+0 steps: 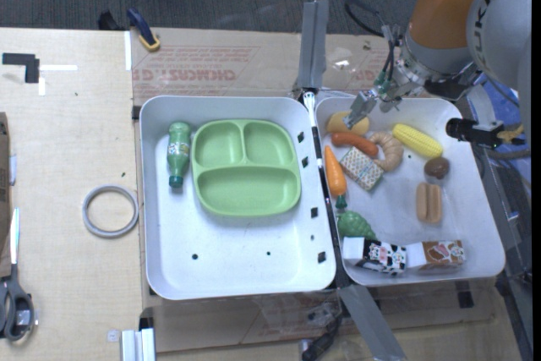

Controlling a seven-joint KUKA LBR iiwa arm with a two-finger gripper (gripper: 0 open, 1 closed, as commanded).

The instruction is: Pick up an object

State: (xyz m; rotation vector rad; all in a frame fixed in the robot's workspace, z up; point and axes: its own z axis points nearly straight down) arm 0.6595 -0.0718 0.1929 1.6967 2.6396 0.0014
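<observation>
So we weren't far along: the claw (365, 104) hung just above the yellow toy (350, 123) at the right bin's (473, 207) back edge, fingers looking spread, pinching nothing. Actual grab and lift remained.

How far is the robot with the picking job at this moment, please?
Nothing looks picked yet. The tool sits low at the far edge of the right bin, just above the yellow food piece beside the corn; no item is visibly lifted. The carrot and hot dog lie on the bin floor. Grasping and lifting one object is left.
</observation>
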